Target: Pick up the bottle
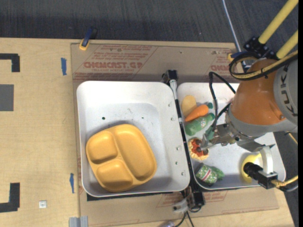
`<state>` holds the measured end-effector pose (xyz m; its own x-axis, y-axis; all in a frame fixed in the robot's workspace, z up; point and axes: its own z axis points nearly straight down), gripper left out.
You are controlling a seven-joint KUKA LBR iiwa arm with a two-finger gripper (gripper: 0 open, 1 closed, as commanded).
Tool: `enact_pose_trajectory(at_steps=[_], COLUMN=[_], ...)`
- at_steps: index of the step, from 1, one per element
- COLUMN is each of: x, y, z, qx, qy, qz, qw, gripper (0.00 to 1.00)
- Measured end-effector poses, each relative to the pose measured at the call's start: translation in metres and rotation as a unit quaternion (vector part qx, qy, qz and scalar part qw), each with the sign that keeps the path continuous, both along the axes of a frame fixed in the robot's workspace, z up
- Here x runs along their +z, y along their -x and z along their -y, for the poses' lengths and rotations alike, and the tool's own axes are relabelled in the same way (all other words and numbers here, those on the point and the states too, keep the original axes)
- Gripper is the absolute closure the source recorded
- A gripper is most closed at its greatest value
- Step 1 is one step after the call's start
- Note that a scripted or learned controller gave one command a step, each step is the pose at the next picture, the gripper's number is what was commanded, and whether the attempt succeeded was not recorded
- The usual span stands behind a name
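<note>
A green bottle (199,123) lies on its side in the right bin (227,181), near the bin's left wall and just below an orange carrot (198,111). My gripper (207,143) hangs low over the right bin, just below and to the right of the bottle. It is directly above a red and yellow toy (195,148). The arm's grey wrist and orange band (255,100) cover the middle of this bin. Nothing can be seen held in the gripper.
The left bin (94,98) holds a yellow divided plate (120,156). The right bin also holds a pale yellow piece (188,101), a green object with a red and white label (208,173) and a yellow item (249,167) at the front right. Cables trail by the arm.
</note>
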<state>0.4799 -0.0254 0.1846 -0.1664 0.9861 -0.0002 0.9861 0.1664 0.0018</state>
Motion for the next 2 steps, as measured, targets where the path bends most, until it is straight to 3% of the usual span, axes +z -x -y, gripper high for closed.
enact_pose_trajectory(at_steps=[1, 2], x=[0.0, 0.021], y=[0.0, 0.0], z=[-0.046, -0.112], qx=[0.18, 0.133], qy=[-0.0002, 0.0001], qz=[-0.001, 0.0], qw=[0.9836, 0.9911], gripper=[1.0, 1.0])
